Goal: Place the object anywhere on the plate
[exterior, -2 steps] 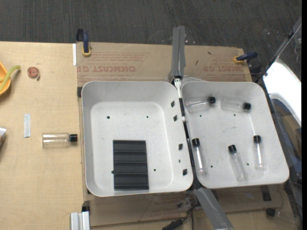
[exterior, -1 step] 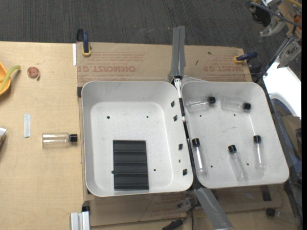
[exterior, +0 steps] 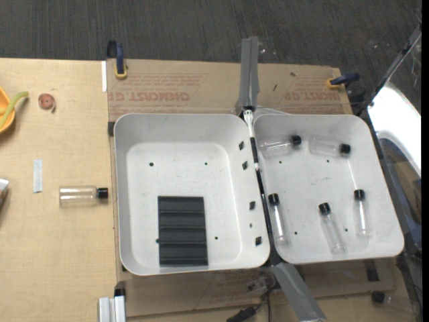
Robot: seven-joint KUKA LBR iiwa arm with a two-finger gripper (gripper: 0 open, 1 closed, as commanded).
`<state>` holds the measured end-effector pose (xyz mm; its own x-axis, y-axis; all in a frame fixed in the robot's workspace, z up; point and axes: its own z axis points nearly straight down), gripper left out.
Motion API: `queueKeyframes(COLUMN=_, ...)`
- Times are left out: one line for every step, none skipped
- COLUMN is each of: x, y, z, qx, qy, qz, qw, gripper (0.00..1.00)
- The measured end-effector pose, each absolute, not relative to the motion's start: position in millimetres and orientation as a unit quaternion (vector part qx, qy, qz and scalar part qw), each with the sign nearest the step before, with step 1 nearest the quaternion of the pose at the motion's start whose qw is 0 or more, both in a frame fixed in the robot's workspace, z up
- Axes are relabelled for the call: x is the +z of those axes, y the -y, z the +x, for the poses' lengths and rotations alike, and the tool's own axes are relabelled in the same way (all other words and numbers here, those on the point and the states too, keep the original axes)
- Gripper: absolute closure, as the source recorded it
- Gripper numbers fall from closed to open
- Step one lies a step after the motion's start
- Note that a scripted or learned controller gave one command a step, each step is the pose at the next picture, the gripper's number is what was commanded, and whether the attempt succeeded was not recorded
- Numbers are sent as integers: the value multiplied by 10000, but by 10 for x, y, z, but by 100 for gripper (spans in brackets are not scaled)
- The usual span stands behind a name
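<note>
Five clear, black-capped vials (exterior: 277,219) lie scattered in the right bin (exterior: 387,210). The black ribbed plate (exterior: 181,231) lies flat in the left bin (exterior: 121,200), bare and well apart from them. The gripper's state cannot be told. A pale curved shape (exterior: 395,109) is cut off at the right edge and is hard to identify.

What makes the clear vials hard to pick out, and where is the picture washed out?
Camera view: the clear vials nearly vanish against the right bin, with mainly their black caps standing out; the white arm part at the right edge is overexposed; the dark plate reads sharply in the left bin.
</note>
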<state>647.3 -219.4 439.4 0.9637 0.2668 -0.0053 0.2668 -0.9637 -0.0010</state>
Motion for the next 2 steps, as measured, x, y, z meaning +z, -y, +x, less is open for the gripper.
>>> queueKeyframes(x=4391, y=2222, z=6340, qx=32, qy=1014, qz=-9948, qw=7, gripper=0)
queueKeyframes(x=4398, y=1937, z=6448, qx=22, qy=1006, qz=-9949, qw=4, gripper=0)
